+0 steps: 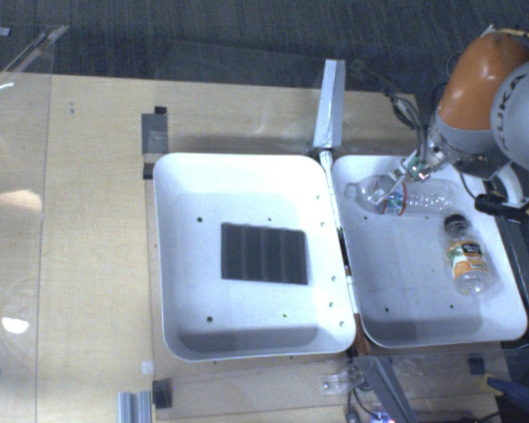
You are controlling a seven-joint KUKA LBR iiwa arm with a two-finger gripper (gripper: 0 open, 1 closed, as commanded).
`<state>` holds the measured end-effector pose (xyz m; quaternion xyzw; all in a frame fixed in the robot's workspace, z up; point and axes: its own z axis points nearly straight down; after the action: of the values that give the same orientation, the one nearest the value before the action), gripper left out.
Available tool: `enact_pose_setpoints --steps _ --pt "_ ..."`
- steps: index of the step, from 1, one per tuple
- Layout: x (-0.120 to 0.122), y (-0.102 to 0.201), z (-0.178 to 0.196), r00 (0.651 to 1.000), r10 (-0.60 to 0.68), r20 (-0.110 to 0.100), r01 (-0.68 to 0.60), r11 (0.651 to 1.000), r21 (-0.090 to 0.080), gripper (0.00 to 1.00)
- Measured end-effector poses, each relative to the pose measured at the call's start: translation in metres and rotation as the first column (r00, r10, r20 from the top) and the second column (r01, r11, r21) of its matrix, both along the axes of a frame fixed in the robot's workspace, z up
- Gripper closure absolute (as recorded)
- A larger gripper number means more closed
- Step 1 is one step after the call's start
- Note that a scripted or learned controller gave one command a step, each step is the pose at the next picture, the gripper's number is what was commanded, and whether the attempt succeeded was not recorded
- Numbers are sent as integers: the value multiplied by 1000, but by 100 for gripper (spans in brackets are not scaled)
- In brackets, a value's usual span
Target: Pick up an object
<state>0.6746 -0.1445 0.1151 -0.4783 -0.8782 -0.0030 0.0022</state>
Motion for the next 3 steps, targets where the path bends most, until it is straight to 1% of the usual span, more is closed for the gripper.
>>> enact_pose_setpoints --steps 1,2,3 --pt "-13 18 -4 1000 -4 31 4 1000 -25 0" --pt "-15 20 1 1000 6 19 -5 1000 -24 100" --pt "-15 103 76 995 102 16 -102 995 -22 100"
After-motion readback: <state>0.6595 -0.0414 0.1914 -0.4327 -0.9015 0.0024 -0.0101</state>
